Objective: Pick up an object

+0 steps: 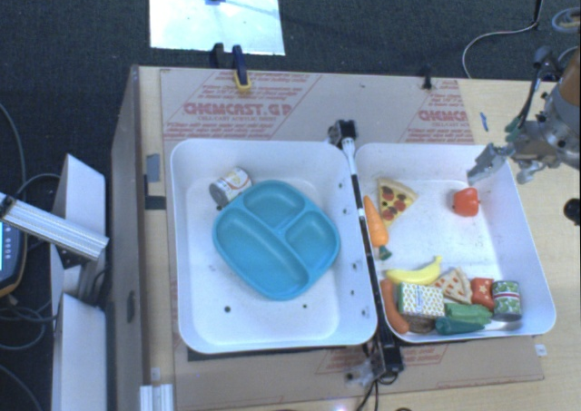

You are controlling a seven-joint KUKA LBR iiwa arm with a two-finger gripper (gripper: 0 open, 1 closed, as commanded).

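Gripper (490, 164) hung over the right bin's (536, 264) far right corner; whether its fingers stood wide or narrow could not be told, and nothing showed between them. Nearest, a banana (415, 271) lay with its long axis left to right above the toy-food pile. Farther back, a red tomato (466, 201), round and pointing no way, sat just below-left of the gripper, apart.

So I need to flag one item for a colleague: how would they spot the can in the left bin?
In the left bin, find the blue divided plate. The small can lies tipped at its upper-left edge, the only other item there.
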